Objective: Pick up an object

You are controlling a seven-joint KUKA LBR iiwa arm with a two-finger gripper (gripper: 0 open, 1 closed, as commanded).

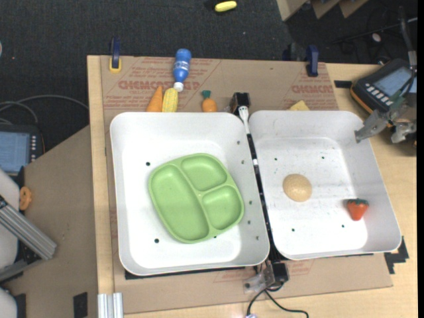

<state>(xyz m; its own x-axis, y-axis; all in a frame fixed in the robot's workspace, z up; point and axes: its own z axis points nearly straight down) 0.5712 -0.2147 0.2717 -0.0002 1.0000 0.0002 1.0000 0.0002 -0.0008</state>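
Two white bins, left point(126, 177) and right point(377, 197), both dotted with small black specks; light green divided plate point(194, 197) in the left; pale tan ball point(297, 187) and orange-red strawberry point(357, 209) with a green top in the right; brown cardboard point(265, 78) printed with faded red lettering; blue-and-white bottle point(181, 67), yellow corn point(170, 100), orange carrot point(209, 103) with green tip; yellow banana point(225, 6) on dark grey floor point(66, 18).
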